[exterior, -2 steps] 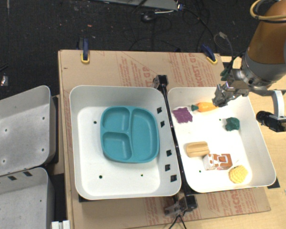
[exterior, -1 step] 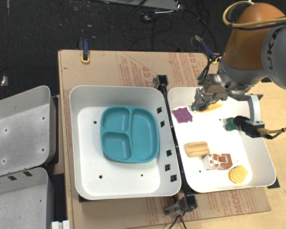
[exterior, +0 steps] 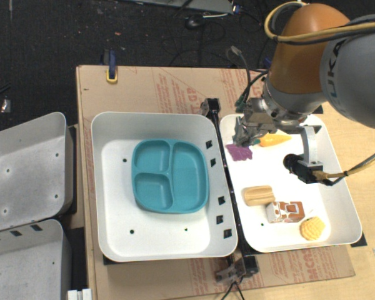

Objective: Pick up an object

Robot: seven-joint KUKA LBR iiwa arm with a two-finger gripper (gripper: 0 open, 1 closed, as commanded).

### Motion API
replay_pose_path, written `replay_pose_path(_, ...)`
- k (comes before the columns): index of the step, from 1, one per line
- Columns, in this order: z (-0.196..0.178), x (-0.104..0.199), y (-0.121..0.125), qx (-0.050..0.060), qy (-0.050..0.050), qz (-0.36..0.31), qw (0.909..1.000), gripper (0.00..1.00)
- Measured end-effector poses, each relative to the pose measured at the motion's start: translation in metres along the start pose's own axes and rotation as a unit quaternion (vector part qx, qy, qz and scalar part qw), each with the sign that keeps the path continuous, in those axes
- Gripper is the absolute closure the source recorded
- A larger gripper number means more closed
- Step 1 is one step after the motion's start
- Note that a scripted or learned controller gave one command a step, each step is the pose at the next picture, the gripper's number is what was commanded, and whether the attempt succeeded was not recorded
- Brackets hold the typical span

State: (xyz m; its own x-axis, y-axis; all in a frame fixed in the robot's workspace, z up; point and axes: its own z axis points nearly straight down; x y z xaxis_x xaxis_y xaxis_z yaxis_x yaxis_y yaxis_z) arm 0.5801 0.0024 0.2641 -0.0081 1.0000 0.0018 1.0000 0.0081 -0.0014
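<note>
My gripper point(exterior: 246, 135) hangs low over the far left corner of the right bin point(exterior: 337, 186), at the end of the grey arm with its orange band. Directly below and in front of it lies a small purple object point(exterior: 240, 152); I cannot tell whether the gripper touches it. Just to the gripper's right lies a yellow-orange piece point(exterior: 275, 140). Nearer the front of this bin are a tan bread-like block point(exterior: 258, 195), a small brown and white box point(exterior: 285, 212) and a round yellow item point(exterior: 311, 228).
The left bin point(exterior: 112, 230) holds a teal divided plate point(exterior: 170, 175). A black part on a cable point(exterior: 302, 168) hangs from the arm over the right bin's middle. A divider with black clips point(exterior: 225, 186) separates the bins. White lids point(exterior: 25, 167) lie at the far left.
</note>
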Motion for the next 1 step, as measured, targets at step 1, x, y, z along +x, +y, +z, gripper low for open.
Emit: replay_pose_path(1, 0.0079, 0.0517, -0.013, 0.001, 0.0, 0.0, 1.0, 1.0)
